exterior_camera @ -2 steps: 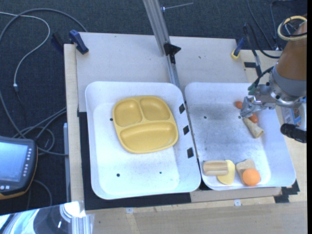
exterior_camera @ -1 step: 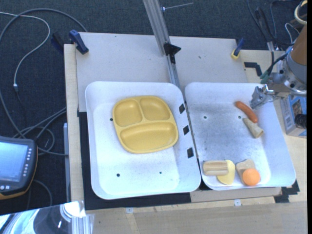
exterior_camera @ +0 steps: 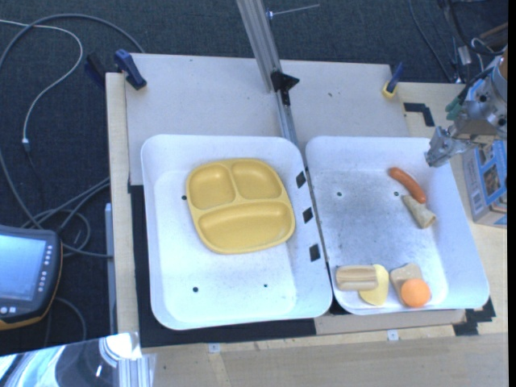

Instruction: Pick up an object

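Observation:
The right bin (exterior_camera: 355, 216) holds a red-orange sausage (exterior_camera: 407, 184) near its far right side and a tan wedge-shaped piece (exterior_camera: 419, 212) just below it. Along its front edge lie a beige bun-like piece (exterior_camera: 357, 277), a pale yellow piece (exterior_camera: 376, 292), a tan block (exterior_camera: 403, 275) and an orange ball (exterior_camera: 415, 293). My gripper (exterior_camera: 442, 147) hangs over the bin's far right rim, up and to the right of the sausage, with nothing visible between its fingers.
The left bin (exterior_camera: 169, 256) carries a yellow three-compartment plate (exterior_camera: 239, 205). A metal pole (exterior_camera: 262, 31) rises between the bins at the back. Blue clamps (exterior_camera: 129, 67) sit at the bench corners. A blue-and-white box (exterior_camera: 488, 180) stands right of the right bin.

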### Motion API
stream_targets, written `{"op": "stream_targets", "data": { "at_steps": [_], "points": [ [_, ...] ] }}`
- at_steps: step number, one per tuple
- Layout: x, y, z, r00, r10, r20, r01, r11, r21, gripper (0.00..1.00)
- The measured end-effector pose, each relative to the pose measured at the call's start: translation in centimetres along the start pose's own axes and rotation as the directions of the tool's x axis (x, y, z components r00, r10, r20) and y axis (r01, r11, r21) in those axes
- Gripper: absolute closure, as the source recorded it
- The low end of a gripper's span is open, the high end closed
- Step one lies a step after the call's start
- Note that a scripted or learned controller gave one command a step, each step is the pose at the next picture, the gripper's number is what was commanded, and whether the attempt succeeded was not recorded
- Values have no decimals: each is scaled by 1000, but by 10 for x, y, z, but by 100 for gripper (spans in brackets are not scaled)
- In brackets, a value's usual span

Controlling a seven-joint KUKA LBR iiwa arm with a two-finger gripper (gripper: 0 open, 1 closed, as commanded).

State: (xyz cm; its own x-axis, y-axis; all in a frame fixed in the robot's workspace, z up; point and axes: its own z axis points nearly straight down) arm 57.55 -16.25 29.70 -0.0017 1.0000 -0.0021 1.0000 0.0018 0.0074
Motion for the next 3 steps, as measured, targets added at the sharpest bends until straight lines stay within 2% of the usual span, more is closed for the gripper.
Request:
{"op": "stream_targets", "data": {
  "at_steps": [1,2,3],
  "points": [
    [47,4,3,1000,-4,-4,4,1000,8,100],
    [103,19,22,1000,-5,-5,5,1000,11,100],
    [160,34,20,1000,-6,-4,6,1000,5,100]
  ]
}}
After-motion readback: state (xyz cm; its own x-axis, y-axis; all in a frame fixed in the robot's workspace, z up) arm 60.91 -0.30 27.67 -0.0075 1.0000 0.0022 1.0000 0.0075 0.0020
